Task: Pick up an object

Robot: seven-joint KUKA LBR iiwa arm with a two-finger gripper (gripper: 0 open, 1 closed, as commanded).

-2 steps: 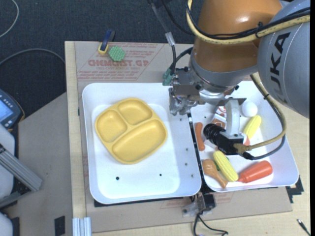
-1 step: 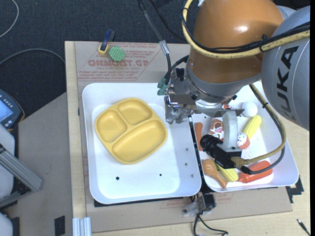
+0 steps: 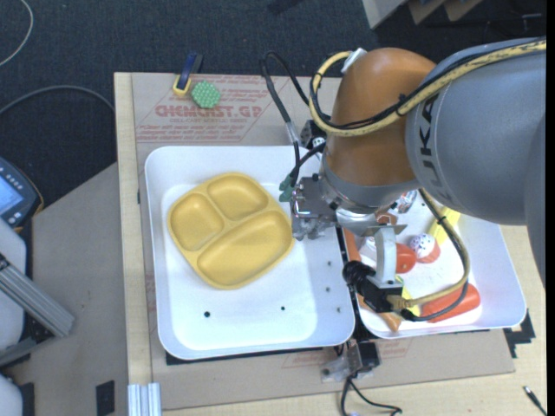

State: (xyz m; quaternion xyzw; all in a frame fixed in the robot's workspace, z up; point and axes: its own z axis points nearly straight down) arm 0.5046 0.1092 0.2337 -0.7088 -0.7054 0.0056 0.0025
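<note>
Robot arm reaching over two white bins on a worktop.

The tool hangs at the left bin's right edge; whether it is open or shut cannot be told. A yellow three-compartment plate lies just beside it at nine o'clock, long axis running ten to four. The right bin holds an orange carrot-like toy and small white and red pieces, at the tool's four o'clock.
</note>
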